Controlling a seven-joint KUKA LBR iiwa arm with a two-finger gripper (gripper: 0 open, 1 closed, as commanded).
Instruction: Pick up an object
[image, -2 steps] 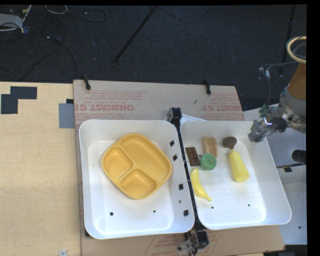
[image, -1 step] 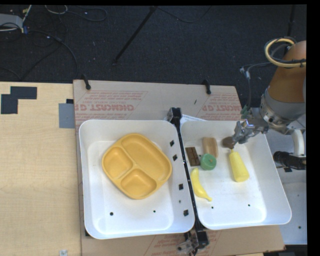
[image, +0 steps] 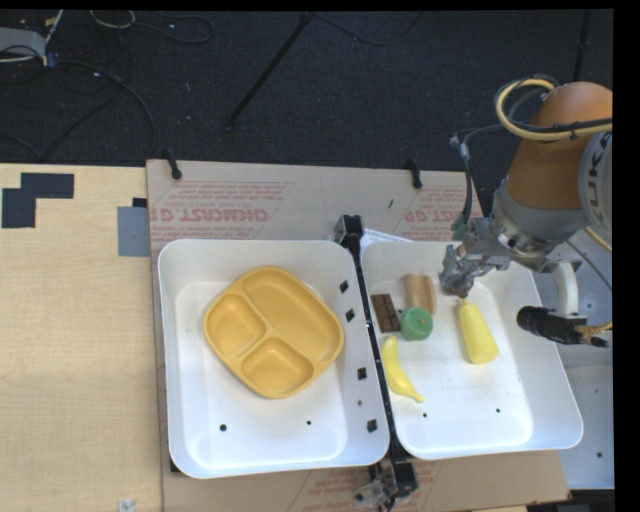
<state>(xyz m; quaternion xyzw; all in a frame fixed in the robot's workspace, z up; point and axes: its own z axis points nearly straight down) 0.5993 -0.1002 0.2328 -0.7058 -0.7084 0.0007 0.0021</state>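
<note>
- Hovering stage, pre-grasp by my read; nothing lifted yet.
- Nearest: banana (image: 400, 372) in right bin (image: 520, 425), yellow tray (image: 273, 330) in left bin (image: 190, 440).
- Mid: yellow cylinder (image: 477, 333), green piece (image: 416, 323), wooden block (image: 420, 294), all lying in right bin.
- Far: gripper (image: 462, 280) just above cylinder's top end; can't tell its state.
- Next: likely descend approx. onto cylinder, w/ 2 sides straddled.

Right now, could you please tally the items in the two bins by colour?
Yellow: 3: divided plate, banana, cylinder
Green: 1: round piece
Brown: 1: dark block
Tan: 1: wooden block
Total: 6
</note>
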